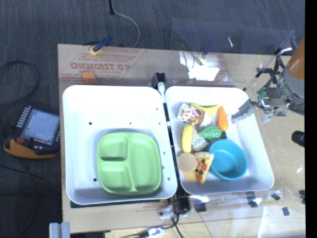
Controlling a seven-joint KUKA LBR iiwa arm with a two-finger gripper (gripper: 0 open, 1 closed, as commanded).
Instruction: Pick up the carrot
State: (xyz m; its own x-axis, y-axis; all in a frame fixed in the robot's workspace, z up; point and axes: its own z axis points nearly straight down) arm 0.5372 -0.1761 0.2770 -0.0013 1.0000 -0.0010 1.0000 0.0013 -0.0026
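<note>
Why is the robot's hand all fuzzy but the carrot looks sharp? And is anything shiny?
In the camera view, the gripper looks smeared, so its shape is hard to read; the carrot is crisp; bright glare sits on clear plastic above the right bin.

The bench [124, 66] is a brown board with red lettering at its far left. Two shallow white bins rest on it side by side: the left bin [79, 113] and the right bin [260, 148]. A clear plastic sheet [228, 48] lies at far right.
</note>
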